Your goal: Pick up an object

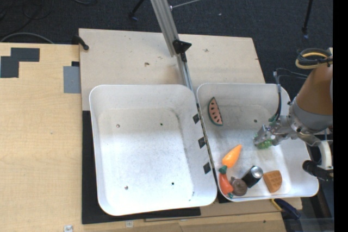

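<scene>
My gripper (265, 137) is low in the right bin (296, 188), near its right wall, on the grey arm with the orange band (317, 92). A small green object (265, 144) lies right at the gripper's tip, partly covered by it. To the left, a watermelon slice (216, 111) lies near the bin's left wall. An orange carrot (232, 155) is in the middle. Along the front are a dark can (252, 176), a tan bread piece (273, 181), a brown round object (238, 187) and a red-and-green piece (224, 179).
The left bin (103, 117) sits beside the right one, with black clips (202, 142) along the shared rim. A slanted metal rail (163, 13) rises behind the bins. Cables hang by the arm at the right.
</scene>
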`<act>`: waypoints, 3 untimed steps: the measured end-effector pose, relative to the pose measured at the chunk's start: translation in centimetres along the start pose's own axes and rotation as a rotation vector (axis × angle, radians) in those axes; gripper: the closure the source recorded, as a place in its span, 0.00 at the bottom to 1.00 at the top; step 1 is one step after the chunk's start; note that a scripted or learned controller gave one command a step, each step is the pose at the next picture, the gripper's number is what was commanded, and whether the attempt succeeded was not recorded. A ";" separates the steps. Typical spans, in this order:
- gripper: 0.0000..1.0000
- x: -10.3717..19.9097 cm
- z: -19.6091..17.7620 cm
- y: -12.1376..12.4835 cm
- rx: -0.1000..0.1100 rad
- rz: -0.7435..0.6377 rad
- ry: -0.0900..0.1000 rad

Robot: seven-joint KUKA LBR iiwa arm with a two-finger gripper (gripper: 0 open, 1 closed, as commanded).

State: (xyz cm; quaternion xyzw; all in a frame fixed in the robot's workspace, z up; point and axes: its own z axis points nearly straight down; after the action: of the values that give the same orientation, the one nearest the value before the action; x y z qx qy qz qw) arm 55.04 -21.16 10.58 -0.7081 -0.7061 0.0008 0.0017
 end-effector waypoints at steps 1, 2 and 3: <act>1.00 0.0 -4.4 0.6 -0.005 -0.004 -0.002; 1.00 0.1 -10.0 1.6 -0.008 -0.005 -0.003; 1.00 0.0 -12.2 1.6 -0.004 -0.005 -0.002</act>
State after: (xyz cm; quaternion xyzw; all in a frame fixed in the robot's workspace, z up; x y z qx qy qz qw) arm 56.73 -21.19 22.79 -0.7065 -0.7078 -0.0002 -0.0004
